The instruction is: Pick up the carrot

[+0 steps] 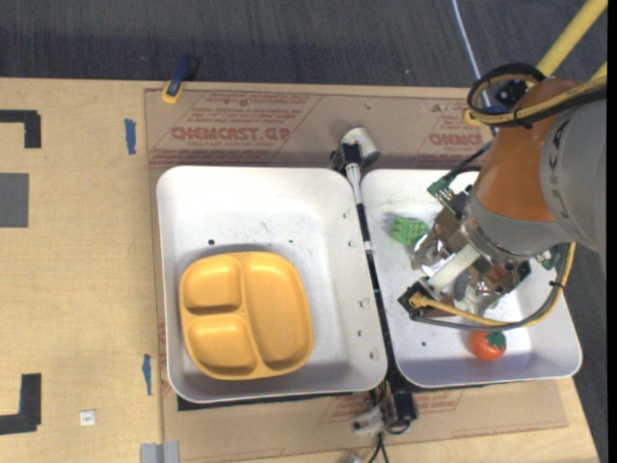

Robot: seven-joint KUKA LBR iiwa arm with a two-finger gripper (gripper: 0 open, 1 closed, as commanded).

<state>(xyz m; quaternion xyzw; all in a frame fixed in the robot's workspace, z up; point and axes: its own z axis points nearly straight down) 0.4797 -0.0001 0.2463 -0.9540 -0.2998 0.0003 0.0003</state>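
Finding the carrot (488,344) sitting in the right bin (549,360), close to its near wall, well clear of the corners. Reading it as stubby and rounded, glossy orange-red with a small green tuft on its far side; seeming short enough that judging a long axis is guesswork, probably running near to far.

Moving back a little: seeing the gripper (461,287) hanging just beyond the carrot and slightly toward the left bin (193,201), apart from it, with a yellow cable (453,312) looping between the two. Being unable to tell whether the claw is released or clenched; holding nothing visible. Judging the coming move as a short shift toward the near wall and a touch rightward, then descending.

Looking farther: noting a crinkled green toy (409,229) beyond the gripper, and the grey arm (540,181) with its orange band. Noting a smooth yellow divided plate (247,313) resting in the left bin. Ending at printed cardboard (241,123) underlying both bins.
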